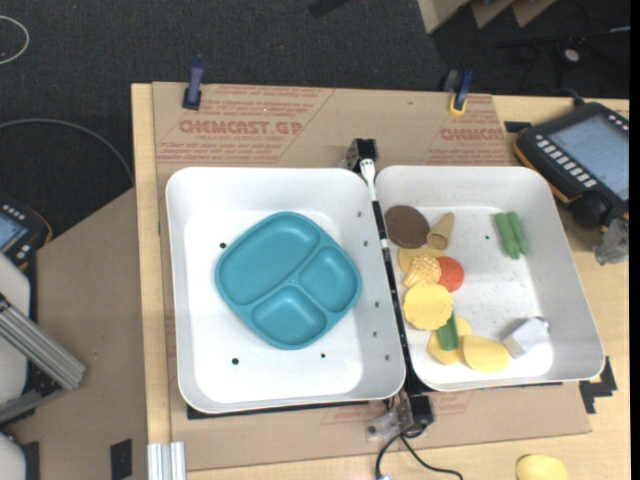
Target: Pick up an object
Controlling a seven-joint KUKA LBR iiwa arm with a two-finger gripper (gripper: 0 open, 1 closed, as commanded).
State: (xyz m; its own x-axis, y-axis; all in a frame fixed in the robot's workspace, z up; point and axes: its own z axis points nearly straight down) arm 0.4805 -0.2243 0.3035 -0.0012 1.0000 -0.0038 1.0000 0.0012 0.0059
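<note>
A cardboard-topped bench (300, 118) stands on dark carpet, two clamps pinning its far edge, with two shallow white bins set side by side on it. The left bin (200, 348) carries a teal divided plate (288, 279), lying alone near its middle. The right bin (560, 268) holds the candidates for the pick: a brown disc (406, 225) and a small cone (441, 230) at the far left of the tray, a waffle-patterned piece (422, 266) touching a red round piece (450, 273) just below them, a yellow disc (428, 306) nearer the camera, then a short green piece (449, 332) against a yellow lump (484, 353) at the near edge. A grey-white block (526, 335) sits just beside that lump.

Well apart from the cluster lies a green stick (510, 234), alone toward the far right of the bin, its long axis running roughly from the far wall toward the near one. A handheld control pendant (580, 158) rests off the bench's right corner.

As for the claw, there is no telling whether it is released or clenched. Since the arm reaches in from the right, the green stick and the grey-white block are likely the nearest to its approach, and the stick, with bare floor on all sides, looks the cleanest target; closing across its short width would suit.
</note>
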